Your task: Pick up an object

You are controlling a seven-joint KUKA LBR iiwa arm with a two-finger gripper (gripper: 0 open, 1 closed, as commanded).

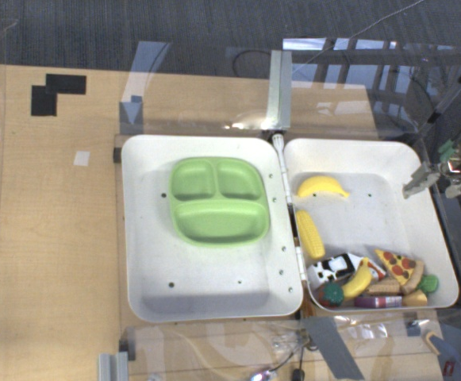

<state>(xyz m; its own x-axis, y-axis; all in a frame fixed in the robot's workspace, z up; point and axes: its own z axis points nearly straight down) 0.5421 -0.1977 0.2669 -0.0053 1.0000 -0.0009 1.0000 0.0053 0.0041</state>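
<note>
Yellow banana (pixel 322 186), long axis crosswise, lies in right bin (pixel 389 153), well left of gripper (pixel 430 179); grip state indiscernible.

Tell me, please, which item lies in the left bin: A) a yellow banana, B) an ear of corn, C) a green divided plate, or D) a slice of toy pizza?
C: the green divided plate sits alone in the left bin, while the banana, corn and pizza slice lie in the right bin.
</note>
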